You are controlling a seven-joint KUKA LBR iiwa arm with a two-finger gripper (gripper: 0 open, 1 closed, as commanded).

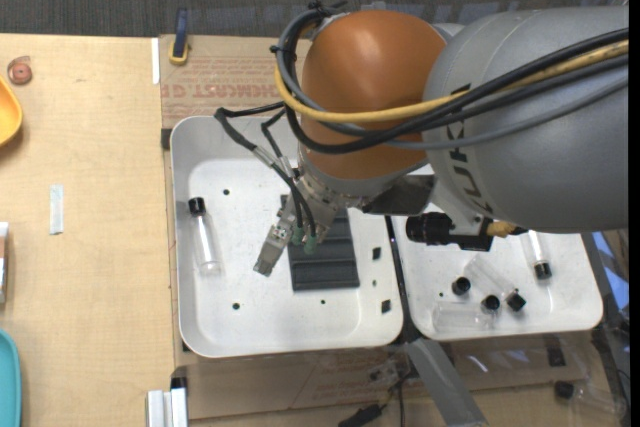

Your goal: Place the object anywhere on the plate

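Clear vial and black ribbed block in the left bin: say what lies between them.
In the camera view, bare white bin floor lies between the clear vial and the black ribbed block, apart from a grey metal piece hanging beside the block.

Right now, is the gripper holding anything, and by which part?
Cannot be told: the gripper sits low over the black ridged block in the left bin, its tips hidden.

Arm's orange band (365, 85) is covering the back of both bins, incl. part of the left bin (200, 315). Gripper (300, 233) is too small/dark to read. Yellow thing (8, 115) and teal thing (8, 380) are getting cut off at left edge.
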